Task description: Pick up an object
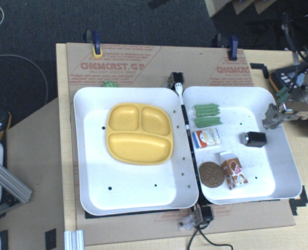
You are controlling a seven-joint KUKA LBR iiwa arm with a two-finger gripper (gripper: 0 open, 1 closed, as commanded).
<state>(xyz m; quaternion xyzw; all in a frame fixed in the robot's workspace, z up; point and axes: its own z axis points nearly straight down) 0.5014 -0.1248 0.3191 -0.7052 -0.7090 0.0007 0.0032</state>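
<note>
The right bin (279, 155) holds several small objects. Two green pieces (207, 114) lie at its back left, with a white, blue and red packet (206, 138) just in front of them. A small black block (255, 138) sits right of centre. Toward the front lie a round brown disc (212, 174) and a brown snack packet (233, 172). My gripper (272, 117) hangs over the bin's right side, just behind and to the right of the black block, apart from it. Nothing shows in its grasp.
The left bin (91, 160) carries a yellow divided plate (140, 133). A small green thing (109, 84) lies on the cardboard behind that bin. Blue clamps (95, 39) (233, 47) hold the board's back edge. Cables and gear crowd the far right (292, 79).
</note>
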